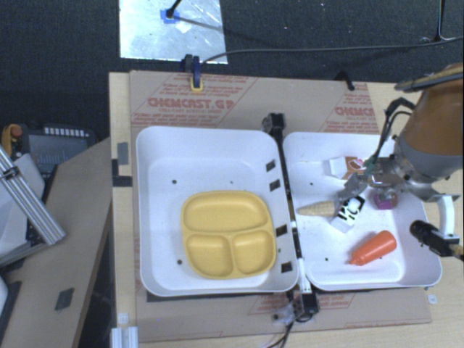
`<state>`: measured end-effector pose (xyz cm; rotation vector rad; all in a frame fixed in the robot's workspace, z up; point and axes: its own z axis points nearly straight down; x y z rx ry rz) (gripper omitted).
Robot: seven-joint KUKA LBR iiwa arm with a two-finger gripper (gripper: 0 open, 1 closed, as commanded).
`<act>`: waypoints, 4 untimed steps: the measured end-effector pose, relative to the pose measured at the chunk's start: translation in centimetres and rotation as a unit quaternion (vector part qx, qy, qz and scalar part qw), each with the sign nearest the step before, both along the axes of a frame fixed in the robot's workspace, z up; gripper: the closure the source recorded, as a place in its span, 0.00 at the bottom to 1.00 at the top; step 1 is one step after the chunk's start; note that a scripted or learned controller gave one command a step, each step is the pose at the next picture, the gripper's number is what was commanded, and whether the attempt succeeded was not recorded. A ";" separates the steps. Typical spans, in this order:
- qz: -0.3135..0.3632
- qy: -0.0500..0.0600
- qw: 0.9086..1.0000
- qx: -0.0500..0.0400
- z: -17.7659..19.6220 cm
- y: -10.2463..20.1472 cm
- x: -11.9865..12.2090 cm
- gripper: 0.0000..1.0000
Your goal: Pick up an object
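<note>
Grey metal and an orange band mark the arm, which is seen reaching in from the right over the right bin [435,270]. The hand [354,192] is lowered near the bin's middle; how far it is opened cannot be told. Directly under it a small black-and-white object [348,213] is seen, touching or just beside the fingertips. A pale cone-shaped piece [316,209] lies just to its left. An orange carrot-like object [374,247] is placed nearer the front of the bin, apart from the hand. A purple object [384,199] is partly hidden by the wrist, and a small white and brown item [344,166] lies toward the back. In the left bin [156,151] a yellow divided tray [228,233] is held.
</note>
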<state>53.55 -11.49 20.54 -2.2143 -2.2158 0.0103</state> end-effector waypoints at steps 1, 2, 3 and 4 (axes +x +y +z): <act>0.001 -0.006 1.000 -0.001 0.6 0.0 0.3 0.00; 0.000 -0.004 1.000 0.000 -3.9 0.8 0.1 0.00; 0.000 -0.007 1.000 -0.002 -9.4 0.0 -0.4 0.00; -0.001 -0.006 1.000 -0.001 -12.1 -0.1 -0.3 0.00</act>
